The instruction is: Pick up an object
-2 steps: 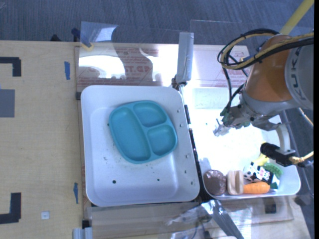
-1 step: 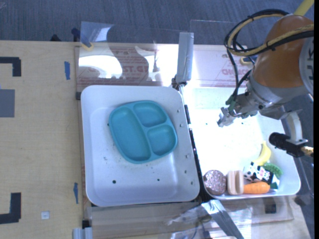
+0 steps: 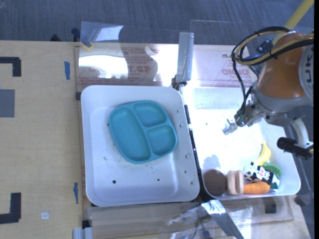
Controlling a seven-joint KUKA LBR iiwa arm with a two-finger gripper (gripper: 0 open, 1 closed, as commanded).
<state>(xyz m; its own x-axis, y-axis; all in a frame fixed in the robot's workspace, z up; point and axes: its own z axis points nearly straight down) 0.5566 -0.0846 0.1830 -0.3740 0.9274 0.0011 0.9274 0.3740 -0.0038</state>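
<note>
I see my tool (image 3: pixel 230 127) hanging over the bare middle of the right bin (image 3: pixel 214 103); I cannot tell its opening. The toy foods, banana (image 3: pixel 264 152), carrot (image 3: pixel 256 187), brown round piece (image 3: pixel 215 181), crowd the near wall, and a blue divided plate (image 3: pixel 143 131) fills the left bin (image 3: pixel 94 148).

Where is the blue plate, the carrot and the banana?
Blue plate (image 3: pixel 130 133): camera view, on its big compartment.
Carrot (image 3: pixel 256 187): camera view, on its orange middle.
Banana (image 3: pixel 265 153): camera view, on its yellow curve.
</note>
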